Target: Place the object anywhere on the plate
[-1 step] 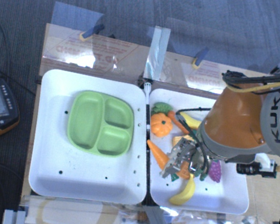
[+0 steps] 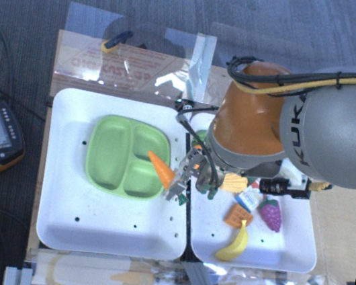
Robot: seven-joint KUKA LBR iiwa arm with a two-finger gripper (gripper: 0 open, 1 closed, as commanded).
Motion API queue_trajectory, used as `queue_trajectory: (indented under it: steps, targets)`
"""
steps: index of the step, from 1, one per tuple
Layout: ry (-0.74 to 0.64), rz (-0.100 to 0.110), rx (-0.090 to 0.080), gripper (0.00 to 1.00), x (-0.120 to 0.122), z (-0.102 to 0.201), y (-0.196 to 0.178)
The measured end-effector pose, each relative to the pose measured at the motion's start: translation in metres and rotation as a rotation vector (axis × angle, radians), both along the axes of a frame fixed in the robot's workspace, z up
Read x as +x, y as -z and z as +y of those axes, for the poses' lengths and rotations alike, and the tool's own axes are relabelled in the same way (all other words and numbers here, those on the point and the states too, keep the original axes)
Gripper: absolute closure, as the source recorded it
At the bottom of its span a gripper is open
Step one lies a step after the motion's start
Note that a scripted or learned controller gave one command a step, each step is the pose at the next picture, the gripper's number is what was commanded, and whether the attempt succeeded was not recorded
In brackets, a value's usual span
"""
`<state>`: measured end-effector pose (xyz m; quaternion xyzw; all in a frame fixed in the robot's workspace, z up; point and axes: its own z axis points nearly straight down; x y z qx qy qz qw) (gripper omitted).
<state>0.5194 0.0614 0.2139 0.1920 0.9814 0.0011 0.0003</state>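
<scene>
You see the gripper [image 2: 181, 181] clamping the toy carrot [image 2: 160, 168] by its thick end; its tip points up-left over the green plate [image 2: 118, 155].

Grey KUKA arm [image 2: 340, 133] comes in from right, bulky, orange band [image 2: 252, 110] above wrist, yellow-black cable along top. Wrist angled down and left. Small two-finger metal gripper [image 2: 181, 181] at lowest left tip of arm, below and left of orange band. Fingers closed around thick end of orange carrot-shaped toy [image 2: 160, 167], which juts up-left from gripper.
</scene>
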Motion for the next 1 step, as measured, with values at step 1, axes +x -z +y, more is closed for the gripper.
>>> queue_trajectory:
  steps: [1]
  targets:
    - [0.005,0.001,-0.002,0.00,0.0000,-0.0032,0.0005]
